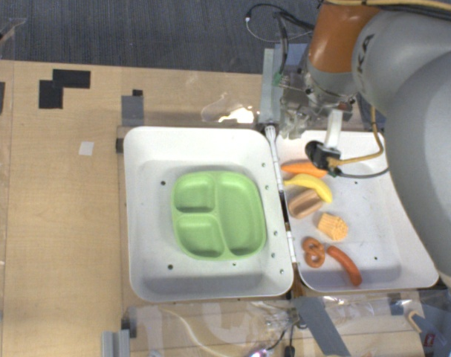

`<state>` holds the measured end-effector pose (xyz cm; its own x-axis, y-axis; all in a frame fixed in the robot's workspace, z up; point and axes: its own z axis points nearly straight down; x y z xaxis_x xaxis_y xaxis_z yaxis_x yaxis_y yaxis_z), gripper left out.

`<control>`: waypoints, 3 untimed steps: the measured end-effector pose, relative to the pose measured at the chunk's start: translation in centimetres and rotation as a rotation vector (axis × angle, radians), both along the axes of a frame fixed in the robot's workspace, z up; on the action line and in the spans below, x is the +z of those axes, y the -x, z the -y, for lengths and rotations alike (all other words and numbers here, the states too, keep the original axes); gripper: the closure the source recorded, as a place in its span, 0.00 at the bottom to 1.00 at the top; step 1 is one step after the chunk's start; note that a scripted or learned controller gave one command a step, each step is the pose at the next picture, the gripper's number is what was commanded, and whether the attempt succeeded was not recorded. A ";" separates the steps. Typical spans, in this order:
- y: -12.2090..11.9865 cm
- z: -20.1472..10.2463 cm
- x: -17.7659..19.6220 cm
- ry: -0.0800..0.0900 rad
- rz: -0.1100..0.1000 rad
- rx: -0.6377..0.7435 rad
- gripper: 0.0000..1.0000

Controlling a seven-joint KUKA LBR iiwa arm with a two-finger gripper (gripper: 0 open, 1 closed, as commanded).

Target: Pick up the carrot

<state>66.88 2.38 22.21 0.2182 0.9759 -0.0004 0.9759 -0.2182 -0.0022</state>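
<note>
The carrot is a small orange piece lying in the right bin, near its far left corner. A yellow banana lies right against its near side. My gripper hangs over the bin's far left corner, a little beyond the carrot and close to the wall between the two bins. Nothing is seen held in it.
Nearer in the right bin lie a brown bun, a yellow waffle piece, a pretzel and a red sausage. The left bin holds a green divided plate. The grey arm covers the bench's right side.
</note>
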 end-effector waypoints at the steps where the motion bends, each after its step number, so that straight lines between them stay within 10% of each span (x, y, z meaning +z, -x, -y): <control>1: 0.0 0.1 0.0 0.001 0.000 0.000 0.00; 2: 0.0 0.7 4.7 0.001 0.000 -0.057 0.00; 3: 3.7 6.2 0.0 0.002 -0.003 -0.164 0.00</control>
<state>63.15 -3.79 22.24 0.3744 0.9273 -0.0030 0.9273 -0.3744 -0.0048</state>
